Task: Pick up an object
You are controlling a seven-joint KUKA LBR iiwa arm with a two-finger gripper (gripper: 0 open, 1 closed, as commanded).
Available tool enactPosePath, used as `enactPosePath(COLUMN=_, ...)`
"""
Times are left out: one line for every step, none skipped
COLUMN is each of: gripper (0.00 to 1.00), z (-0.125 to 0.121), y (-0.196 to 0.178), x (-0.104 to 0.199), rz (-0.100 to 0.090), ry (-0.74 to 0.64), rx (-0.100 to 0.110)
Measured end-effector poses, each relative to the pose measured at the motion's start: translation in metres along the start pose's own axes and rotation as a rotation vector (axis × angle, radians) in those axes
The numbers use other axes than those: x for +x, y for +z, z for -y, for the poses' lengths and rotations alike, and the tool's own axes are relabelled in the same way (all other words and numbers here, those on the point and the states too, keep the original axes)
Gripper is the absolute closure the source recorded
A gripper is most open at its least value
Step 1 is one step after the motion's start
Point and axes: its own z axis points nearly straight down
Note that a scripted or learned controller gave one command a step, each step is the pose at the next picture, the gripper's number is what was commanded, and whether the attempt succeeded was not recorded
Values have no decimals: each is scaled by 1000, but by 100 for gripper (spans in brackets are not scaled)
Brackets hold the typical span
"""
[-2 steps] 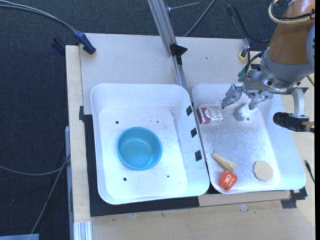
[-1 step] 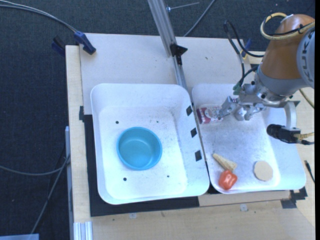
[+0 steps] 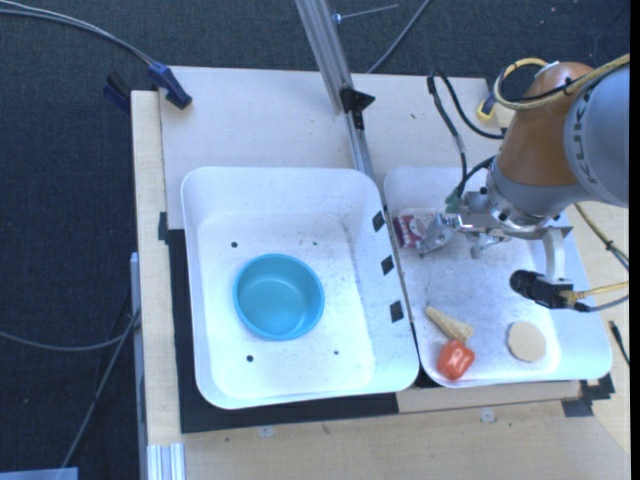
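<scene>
Arm (image 3: 560,138) cut off by the right edge; upper part out of frame. Its wrist covers the back of the right bin (image 3: 590,353). Gripper (image 3: 440,233) sits low at that bin's left wall; jaws too small & blurred to read. Red-and-white thing (image 3: 408,230) just beside it, partly hidden, can't tell what it is or if they touch. Tabletop (image 3: 250,108) cut off at bottom. Metal pole (image 3: 320,28) runs out the top.

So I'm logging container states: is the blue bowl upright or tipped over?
Upright. The blue bowl sits in the left bin with its round opening facing up, its inside visible and holding nothing.
</scene>
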Motion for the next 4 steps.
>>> enactPosePath(gripper=0, z=1, y=50, x=1, rz=0, ry=-1, rx=1)
enactPosePath(gripper=100, z=-1, y=33, x=2, rz=-1, ry=0, rx=-9)
enactPosePath(gripper=100, z=4, y=-22, x=-7, rz=6, ry=2, rx=-23)
enactPosePath(gripper=100, z=8, y=-70, x=-11, rz=6, ry=-1, rx=-24)
